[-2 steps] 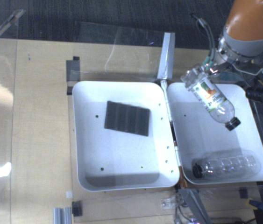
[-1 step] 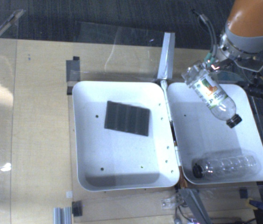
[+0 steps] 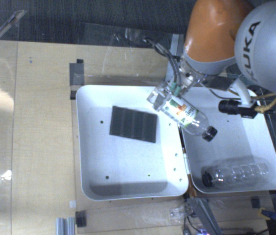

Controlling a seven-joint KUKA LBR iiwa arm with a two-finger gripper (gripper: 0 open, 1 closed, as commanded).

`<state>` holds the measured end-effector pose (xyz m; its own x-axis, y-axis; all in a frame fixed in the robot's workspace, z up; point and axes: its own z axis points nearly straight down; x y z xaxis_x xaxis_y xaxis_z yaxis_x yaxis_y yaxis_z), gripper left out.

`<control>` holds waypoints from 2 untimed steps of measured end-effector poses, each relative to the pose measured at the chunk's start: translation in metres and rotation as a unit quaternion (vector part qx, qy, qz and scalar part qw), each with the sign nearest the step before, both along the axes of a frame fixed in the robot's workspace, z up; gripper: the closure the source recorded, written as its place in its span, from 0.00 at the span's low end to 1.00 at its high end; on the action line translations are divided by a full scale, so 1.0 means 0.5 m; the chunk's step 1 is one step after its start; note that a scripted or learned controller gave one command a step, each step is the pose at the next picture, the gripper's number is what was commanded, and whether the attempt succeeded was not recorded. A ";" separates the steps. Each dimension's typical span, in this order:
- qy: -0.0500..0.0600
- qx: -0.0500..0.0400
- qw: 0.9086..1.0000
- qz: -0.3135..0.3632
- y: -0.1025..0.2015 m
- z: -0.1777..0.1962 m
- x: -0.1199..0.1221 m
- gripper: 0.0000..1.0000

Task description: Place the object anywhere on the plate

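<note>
Pale wood bench point(image 3: 35, 131) carries two white bins side by side, and I see a clear sheet over its left part catching glare. On the floor of the left bin point(image 3: 93, 175) lies a dark ribbed plate point(image 3: 133, 124), flat, a little askew, toward the far half, with bare white floor all round it. My arm point(image 3: 236, 33) comes in from the right, its orange band and grey shell hanging over the far right corner. At its tip the gripper point(image 3: 163, 96) sits above the ridge where the two bins meet, and I can see a small clear bottle point(image 3: 187, 117) with a coloured label clamped by its base end between the fingers; the bottle slants down to the right, its dark cap point(image 3: 210, 133) hanging over the right bin point(image 3: 270, 131). It is near the plate's right edge but apart from it. Lying on its side along the near wall of the right bin I see a larger clear bottle point(image 3: 236, 173) with a dark cap to the left. A black cable fitting point(image 3: 236, 107) juts out under the arm.
</note>
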<state>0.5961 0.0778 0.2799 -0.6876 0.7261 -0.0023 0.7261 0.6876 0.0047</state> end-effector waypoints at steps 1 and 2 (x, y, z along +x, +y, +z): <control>-0.003 0.001 1.000 0.000 0.001 0.023 0.003 1.00; -0.003 0.000 0.992 0.127 0.046 0.109 0.122 1.00</control>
<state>0.6571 0.1009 0.3343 -0.8482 0.5296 -0.0078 0.5296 0.8482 0.0080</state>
